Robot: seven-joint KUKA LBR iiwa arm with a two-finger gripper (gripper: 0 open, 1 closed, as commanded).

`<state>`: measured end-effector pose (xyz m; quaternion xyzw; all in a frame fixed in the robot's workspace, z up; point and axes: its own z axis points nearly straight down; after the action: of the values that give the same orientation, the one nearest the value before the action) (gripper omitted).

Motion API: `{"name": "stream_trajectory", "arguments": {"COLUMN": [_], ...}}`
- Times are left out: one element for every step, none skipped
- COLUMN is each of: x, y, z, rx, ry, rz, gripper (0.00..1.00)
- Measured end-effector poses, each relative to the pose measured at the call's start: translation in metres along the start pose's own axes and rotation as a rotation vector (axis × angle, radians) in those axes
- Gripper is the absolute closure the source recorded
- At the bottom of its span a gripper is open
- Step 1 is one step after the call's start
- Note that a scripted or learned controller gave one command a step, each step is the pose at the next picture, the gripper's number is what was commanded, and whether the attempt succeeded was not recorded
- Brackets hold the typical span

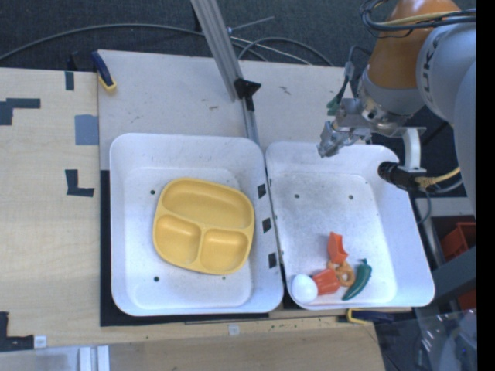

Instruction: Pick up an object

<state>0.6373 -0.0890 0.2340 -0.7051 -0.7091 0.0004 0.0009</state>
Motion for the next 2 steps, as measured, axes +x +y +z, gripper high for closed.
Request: {"name": "stream_trajectory", "arguments": {"x": [0.060, 0.104], "y": [-0.005, -0.004], "z": [0.010, 0.011], "rx": [0.001, 0.000], "ry": [0.001, 0.000], "rz": [-0.002, 0.000], "gripper": [1.00, 1.00]}}
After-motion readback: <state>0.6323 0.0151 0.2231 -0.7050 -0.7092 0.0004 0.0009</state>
